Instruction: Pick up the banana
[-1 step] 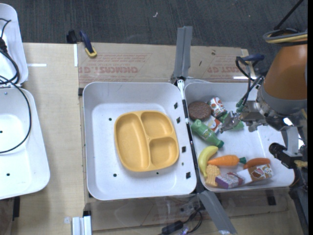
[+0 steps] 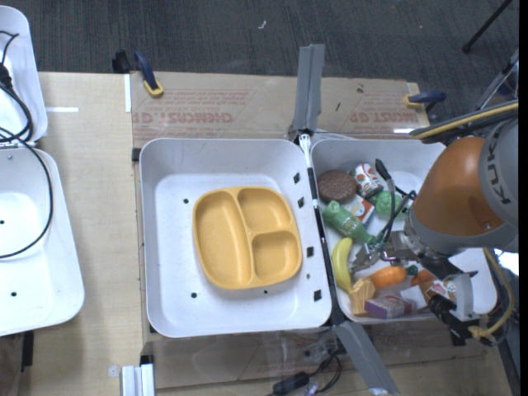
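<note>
The banana (image 2: pixel 342 262) lies in the right bin (image 2: pixel 483 264), close to that bin's left wall, with its long axis running roughly toward and away from the camera. It is probably a light toy piece: stiff, smooth-skinned and curved, so it is likely to slip or roll if pinched near a tip. The best hold is judged to be across the thick middle, with the fingers closing on its two long sides; the wall side leaves little room for a finger. The gripper (image 2: pixel 369 256) sits low in the right bin, just right of the banana, with dark finger parts close to the fruit. Nothing can be seen between them, and the finger spacing cannot be told from this view. The right bin is crowded. A green bottle (image 2: pixel 348 220) lies just behind the banana, a brown disc (image 2: pixel 336 186) sits at the back left, an orange carrot (image 2: pixel 388 276) lies right of the banana's near end, and a purple box (image 2: pixel 388 307) rests at the front. These neighbours may be nudged or caught during the grasp. The left bin (image 2: pixel 169 246) holds a yellow tray (image 2: pixel 246 237) with three compartments, lying flat near the middle.
</note>
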`<state>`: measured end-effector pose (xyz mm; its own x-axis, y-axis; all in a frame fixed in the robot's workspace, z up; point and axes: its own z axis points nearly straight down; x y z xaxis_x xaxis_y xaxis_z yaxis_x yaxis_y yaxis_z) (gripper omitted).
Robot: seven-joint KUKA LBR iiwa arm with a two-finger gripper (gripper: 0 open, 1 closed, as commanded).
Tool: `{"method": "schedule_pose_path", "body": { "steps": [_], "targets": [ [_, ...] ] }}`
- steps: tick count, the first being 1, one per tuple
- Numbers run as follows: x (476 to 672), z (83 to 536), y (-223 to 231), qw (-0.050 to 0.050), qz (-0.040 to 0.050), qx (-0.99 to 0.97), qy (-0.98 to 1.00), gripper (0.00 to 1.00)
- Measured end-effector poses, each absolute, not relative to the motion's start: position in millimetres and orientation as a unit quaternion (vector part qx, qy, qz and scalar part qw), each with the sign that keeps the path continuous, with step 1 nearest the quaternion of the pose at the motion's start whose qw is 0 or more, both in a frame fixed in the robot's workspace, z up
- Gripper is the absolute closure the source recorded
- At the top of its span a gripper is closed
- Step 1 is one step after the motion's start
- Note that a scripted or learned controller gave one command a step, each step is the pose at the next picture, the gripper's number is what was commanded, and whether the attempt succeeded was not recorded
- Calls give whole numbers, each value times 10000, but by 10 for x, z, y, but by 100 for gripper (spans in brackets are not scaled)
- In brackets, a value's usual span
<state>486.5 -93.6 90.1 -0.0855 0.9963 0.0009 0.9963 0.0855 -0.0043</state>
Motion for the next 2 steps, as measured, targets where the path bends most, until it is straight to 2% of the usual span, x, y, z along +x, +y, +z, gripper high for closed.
{"method": "schedule_pose_path", "body": {
  "steps": [2],
  "targets": [
    [4866,902,-936,17,13,-6761,-7368,0]
  ]
}}
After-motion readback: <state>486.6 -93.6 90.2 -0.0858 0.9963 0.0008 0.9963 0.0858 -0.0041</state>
